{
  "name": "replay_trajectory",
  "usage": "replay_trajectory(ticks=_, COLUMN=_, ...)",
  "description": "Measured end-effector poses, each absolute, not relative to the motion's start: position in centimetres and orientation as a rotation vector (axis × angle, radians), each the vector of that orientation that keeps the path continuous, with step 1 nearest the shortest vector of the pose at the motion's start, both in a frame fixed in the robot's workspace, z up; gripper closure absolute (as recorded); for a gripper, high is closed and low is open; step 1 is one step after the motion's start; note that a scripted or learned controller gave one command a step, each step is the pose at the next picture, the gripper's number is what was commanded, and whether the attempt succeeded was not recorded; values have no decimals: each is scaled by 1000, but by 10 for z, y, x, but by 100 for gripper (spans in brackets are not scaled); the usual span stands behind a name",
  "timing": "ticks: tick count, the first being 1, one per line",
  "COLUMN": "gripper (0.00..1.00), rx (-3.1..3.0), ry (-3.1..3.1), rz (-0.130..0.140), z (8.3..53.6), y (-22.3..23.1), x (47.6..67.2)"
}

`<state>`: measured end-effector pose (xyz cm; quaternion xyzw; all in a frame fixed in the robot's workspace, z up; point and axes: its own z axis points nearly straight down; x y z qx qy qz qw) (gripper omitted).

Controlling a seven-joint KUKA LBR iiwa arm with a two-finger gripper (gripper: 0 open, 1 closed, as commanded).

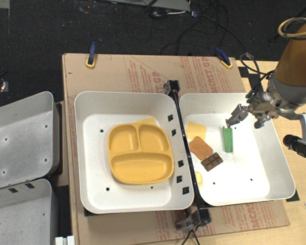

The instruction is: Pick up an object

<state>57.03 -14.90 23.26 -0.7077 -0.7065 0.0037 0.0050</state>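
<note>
In the right bin [275, 180] lie a green stick-shaped piece [227, 139], a pale yellow flat block [196, 130], an orange-brown slab [200, 147] and a dark brown chocolate-like square [211, 162]. A small yellow bit [198, 178] sits by the divider. My gripper [248, 117] hangs above the bin's upper right part, just up and right of the green piece. Its fingers are spread apart with nothing between them.
The left bin [89, 137] holds a yellow divided tray [141, 153] lying on a pale yellow sheet. A black divider strip [181, 142] runs between the bins. Spare white bin lids [20, 137] lie at the far left. Cables trail behind the bench.
</note>
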Motion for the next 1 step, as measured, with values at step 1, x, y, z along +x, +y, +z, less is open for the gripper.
replay_trajectory(ticks=1, gripper=0, rx=-2220, ry=-2222, rz=1, z=239, y=-149, x=573)
